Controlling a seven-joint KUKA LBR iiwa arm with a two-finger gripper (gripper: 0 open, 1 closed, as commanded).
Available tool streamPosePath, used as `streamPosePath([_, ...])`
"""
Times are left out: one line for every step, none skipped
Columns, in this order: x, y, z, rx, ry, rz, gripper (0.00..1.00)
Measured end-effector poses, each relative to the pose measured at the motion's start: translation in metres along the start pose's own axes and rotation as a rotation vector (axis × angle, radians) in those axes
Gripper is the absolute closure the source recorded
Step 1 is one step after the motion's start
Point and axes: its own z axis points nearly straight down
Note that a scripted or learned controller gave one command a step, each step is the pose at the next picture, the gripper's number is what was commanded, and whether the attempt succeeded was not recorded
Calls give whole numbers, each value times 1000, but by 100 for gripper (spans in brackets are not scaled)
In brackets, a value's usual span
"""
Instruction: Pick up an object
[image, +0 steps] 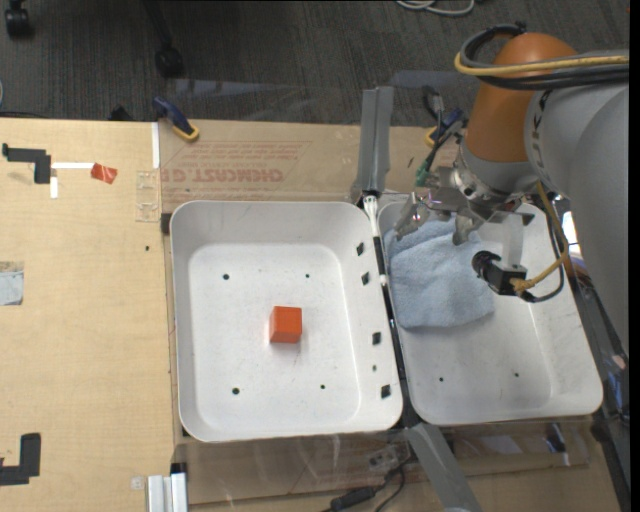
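Now tool (437, 222) at cloth (437, 276), right bin (520, 385); block (286, 324) left bin (200, 300).

Two bins sit side by side on the worktop (80, 330). The left bin (200, 400) holds a block (286, 325) near its middle. The right bin (560, 390) holds a cloth (435, 280) in its far left part, close to the divider between the bins. The arm (540, 110) reaches in from the right, and its pincer (440, 215) is at the cloth's far edge.

bench (80, 330) | left bin (200, 400) | right bin (540, 390) side by side
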Motion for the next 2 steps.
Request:
streamPosePath([-7,-15,-30,2,-1,-3,0])
streamPosePath([-36,-76,2,4,0,-78,0])
